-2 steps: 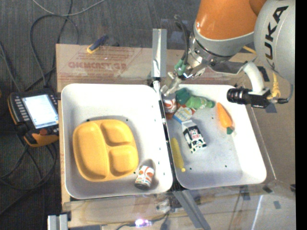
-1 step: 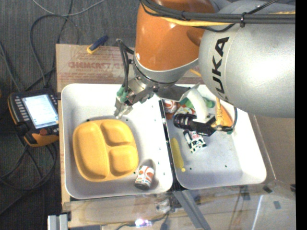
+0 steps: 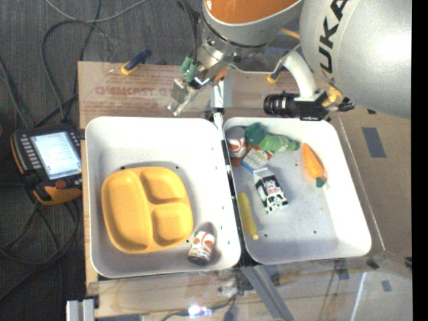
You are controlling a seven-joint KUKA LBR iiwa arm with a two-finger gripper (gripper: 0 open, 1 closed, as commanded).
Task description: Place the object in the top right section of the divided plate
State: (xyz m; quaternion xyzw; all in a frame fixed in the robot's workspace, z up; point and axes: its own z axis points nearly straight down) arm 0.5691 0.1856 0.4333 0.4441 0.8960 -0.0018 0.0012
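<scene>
Your can [image 3: 201,245] lay just below-right of the yellow divided plate [image 3: 147,208], touching nothing else; gripper [image 3: 182,96] hovered above-right of plate, fingers' state unclear.

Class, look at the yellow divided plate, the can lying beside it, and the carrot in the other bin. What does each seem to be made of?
Plate: probably moulded plastic, matte, with soft rounded dividers. Can: likely metal with a printed label, though possibly a plastic toy. Carrot: probably plastic, being a uniform bright orange with a smooth surface.
</scene>
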